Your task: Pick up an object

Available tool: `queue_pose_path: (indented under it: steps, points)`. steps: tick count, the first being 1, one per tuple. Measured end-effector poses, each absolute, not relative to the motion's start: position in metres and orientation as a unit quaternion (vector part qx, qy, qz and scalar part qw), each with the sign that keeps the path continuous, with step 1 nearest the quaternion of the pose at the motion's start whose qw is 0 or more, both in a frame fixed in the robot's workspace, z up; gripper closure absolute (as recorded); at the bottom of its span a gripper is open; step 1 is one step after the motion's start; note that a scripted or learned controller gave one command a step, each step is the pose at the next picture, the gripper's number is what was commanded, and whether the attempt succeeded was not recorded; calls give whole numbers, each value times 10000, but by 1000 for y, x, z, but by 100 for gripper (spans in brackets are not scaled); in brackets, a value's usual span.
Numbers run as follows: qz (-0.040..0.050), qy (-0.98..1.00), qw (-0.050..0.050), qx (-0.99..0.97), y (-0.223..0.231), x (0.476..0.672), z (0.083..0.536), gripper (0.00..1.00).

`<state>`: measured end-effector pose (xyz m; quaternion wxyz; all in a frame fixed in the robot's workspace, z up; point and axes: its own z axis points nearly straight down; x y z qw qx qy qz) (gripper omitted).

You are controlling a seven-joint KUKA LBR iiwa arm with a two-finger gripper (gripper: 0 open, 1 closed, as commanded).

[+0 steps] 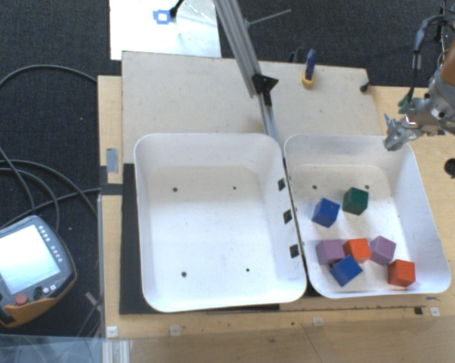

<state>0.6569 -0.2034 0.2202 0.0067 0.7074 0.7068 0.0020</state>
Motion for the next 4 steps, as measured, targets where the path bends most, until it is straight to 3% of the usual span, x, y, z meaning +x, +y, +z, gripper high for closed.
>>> queue_pose_path:
  steps: [1,2,3,4]
  points:
    - [5,7088,19,7054,-205,682,185,100]
    - [3,7090,21,7052,-205,681,187,0]
    - [-6,7074,-24,7068,-187,616,88,0]
    - [18,7085,27,7057,-188,620,103,100]
